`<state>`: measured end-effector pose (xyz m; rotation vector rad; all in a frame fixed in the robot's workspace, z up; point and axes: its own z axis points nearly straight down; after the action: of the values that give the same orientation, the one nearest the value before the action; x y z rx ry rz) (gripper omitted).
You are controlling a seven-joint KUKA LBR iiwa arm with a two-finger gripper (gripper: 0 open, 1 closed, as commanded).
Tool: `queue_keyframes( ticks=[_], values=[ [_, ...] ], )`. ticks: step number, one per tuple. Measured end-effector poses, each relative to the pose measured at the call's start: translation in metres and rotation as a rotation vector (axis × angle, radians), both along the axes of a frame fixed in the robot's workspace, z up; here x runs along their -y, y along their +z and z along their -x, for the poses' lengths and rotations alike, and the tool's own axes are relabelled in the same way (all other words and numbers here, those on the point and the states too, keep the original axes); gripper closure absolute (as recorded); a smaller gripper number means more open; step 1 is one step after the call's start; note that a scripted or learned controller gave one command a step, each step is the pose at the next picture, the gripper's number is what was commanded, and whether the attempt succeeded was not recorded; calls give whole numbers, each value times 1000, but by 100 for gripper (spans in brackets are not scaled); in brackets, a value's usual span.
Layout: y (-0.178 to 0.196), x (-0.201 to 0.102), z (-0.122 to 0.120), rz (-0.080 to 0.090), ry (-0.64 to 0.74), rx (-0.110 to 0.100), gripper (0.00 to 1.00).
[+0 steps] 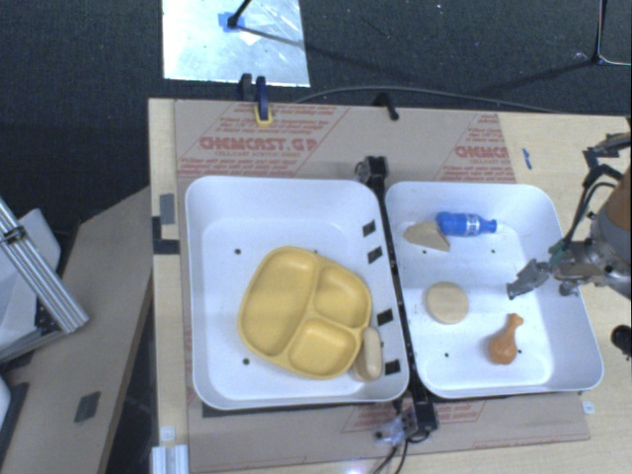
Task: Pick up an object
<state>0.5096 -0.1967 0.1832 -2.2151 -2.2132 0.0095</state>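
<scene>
While tray (304, 312) fills left bin (222, 215) (yellow), bottle (464, 224) right.

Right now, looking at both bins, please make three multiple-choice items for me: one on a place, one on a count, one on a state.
1. Where does the yellow divided tray lie?
A. In the left bin
B. In the right bin
C. On the bare bench

2. How many loose things lie in the right bin?
A. Two
B. Four
C. Six

3. How does the blue bottle rest?
A. Standing upright
B. Lying on its side
D. Held between the fingers

Answers:
1. A: the tray fills much of the left bin, with a beige bread roll touching its lower right edge.
2. B: the bottle, a tan wedge, a round beige disc and an orange drumstick.
3. B: it lies on its side along the bin floor, away from the gripper at the right wall.
</scene>
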Motion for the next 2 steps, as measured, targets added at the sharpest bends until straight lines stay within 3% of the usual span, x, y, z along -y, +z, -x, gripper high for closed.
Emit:
queue_keyframes(
  ticks=[1,2],
  values=[
    [7,0,-3,4,4,13,0],
    [-42,-2,6,1,2,8,0]
  ],
)
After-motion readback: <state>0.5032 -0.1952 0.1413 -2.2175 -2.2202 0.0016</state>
